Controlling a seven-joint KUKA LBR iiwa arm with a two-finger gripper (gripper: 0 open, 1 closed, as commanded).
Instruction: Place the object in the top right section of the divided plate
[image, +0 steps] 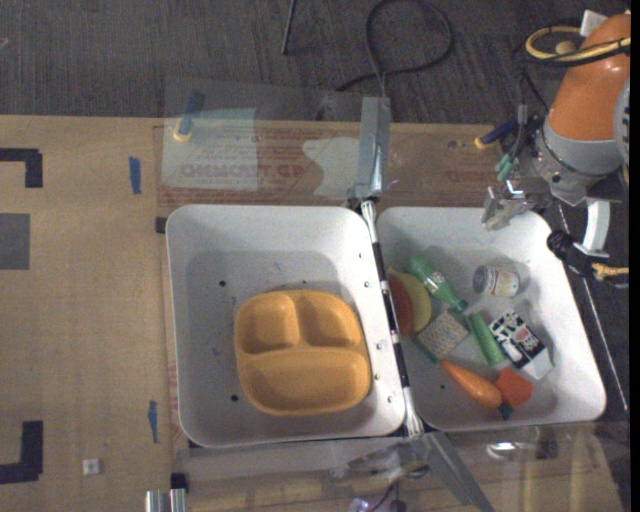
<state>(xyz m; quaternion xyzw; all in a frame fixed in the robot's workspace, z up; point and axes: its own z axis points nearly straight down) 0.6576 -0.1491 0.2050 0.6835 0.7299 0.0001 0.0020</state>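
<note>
Sitting in the left bin (190, 300), the divided plate (300, 352) is lying flat near the bin's middle, yellow-orange, with two smaller sections along its far side and one large section nearer the camera. Its top right section is holding nothing.

No single object is marked out as the one to place; the candidates are all lying in the right bin (575, 350). A green bottle (436, 283) is lying at a slant beside a red and yellow-green round piece (410, 303) that is touching the bin's left wall. A small can (497, 281) is lying on its side further right; its label is too blurred to read. A tan packet (443, 335) is sitting near the middle, next to a green stick (487, 338). A white carton (521, 341) is bearing black and red print that cannot be made out. An orange carrot (472, 384) and a small red piece (515, 387) are lying near the front edge.

The gripper (500, 212) is hanging over the right bin's far rim, holding nothing; whether it is wide or narrow cannot be told. A clear sheet (215, 147) with faint, unreadable lettering is lying on the counter (80, 330) behind the left bin.
</note>
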